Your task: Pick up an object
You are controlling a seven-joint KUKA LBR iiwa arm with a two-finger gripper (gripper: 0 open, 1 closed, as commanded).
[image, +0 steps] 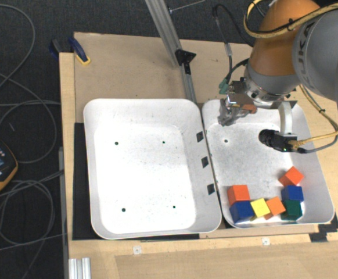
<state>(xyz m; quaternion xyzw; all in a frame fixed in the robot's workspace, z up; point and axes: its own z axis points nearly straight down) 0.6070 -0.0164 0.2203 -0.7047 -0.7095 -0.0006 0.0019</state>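
Several small coloured blocks lie clustered at the near end of the right bin [244, 156]: an orange block [237, 193], a blue block [243, 211], a yellow block [260, 207], another orange one [276, 206], a green one [292, 211], a second blue one [294, 193] and a tilted orange one [293, 175]. My gripper [229, 114] hangs over the far left corner of the right bin, well away from the blocks. Its tip is small and dark in this view. I see no block at the gripper.
The left bin [140, 167] sits beside the right one, with small black clips [204, 161] along their shared edge. A metal pole [169, 34] slants across the bench behind the bins. A black camera part [273, 139] and yellow cable hang from the wrist.
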